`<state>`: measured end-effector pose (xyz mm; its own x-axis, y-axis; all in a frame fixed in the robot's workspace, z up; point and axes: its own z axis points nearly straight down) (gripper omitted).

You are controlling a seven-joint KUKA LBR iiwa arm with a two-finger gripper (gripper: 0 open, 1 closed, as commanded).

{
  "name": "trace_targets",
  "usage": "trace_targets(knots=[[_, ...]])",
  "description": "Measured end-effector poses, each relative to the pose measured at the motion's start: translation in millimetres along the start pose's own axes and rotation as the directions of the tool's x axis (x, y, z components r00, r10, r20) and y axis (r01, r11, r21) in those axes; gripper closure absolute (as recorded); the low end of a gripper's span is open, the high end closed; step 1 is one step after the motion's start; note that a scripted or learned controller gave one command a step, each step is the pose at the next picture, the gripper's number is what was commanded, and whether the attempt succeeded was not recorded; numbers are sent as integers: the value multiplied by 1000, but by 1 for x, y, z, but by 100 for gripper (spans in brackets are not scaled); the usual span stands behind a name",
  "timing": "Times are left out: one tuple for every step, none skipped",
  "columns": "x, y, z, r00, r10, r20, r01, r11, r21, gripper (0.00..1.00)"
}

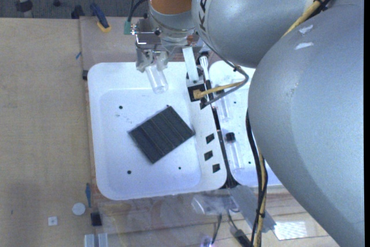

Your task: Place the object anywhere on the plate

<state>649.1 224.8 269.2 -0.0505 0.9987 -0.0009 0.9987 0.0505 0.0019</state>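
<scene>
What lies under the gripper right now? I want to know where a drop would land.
Bare white floor of the left bin lies below the gripper; the dark ridged plate sits nearer the camera. The arm covers the right bin.

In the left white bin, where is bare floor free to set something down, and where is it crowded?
In the left bin, bare floor lies left of the dark ribbed plate, toward the left wall, and along the near edge below it. A smaller patch lies to the plate's right, before the divider. The far end is crowded: the end effector hangs there above the floor.
</scene>
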Motion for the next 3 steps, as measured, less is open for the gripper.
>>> trace_targets(knots=[[-1, -23, 85, 993, -118, -1, 118, 993, 6, 100], [-12, 13, 85, 909, -416, 0, 416, 909, -2, 100], [-11, 14, 75, 909, -417, 2, 417, 909, -5, 100]])
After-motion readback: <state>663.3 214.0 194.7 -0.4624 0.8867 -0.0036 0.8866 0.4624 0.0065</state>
